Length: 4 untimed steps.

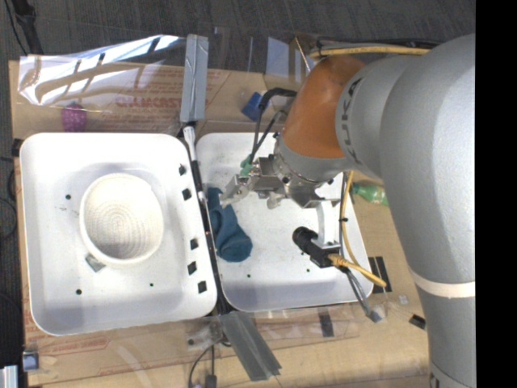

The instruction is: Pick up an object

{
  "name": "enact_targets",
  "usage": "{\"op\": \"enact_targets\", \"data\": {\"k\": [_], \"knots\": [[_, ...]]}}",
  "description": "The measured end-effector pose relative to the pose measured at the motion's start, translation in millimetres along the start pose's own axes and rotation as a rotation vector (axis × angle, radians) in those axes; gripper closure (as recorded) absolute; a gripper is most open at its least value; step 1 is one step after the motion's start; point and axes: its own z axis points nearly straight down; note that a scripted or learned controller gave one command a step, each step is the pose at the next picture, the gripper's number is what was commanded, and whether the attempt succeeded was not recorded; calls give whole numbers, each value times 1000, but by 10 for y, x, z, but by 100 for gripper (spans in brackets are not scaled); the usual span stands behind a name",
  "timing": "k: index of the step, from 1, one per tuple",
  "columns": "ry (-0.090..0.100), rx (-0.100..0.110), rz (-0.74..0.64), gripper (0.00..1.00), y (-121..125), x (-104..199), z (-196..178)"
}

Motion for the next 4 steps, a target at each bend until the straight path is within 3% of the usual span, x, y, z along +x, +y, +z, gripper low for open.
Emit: {"op": "enact_targets", "data": {"k": [1,2,3,4], "knots": [[2,4,-35,0,287,-376,546],[2,0,-84,0,34,-380,995],[2,-2,-74,0,580,-360,991],[3,-2,-85,0,-394,-864,985]]}}
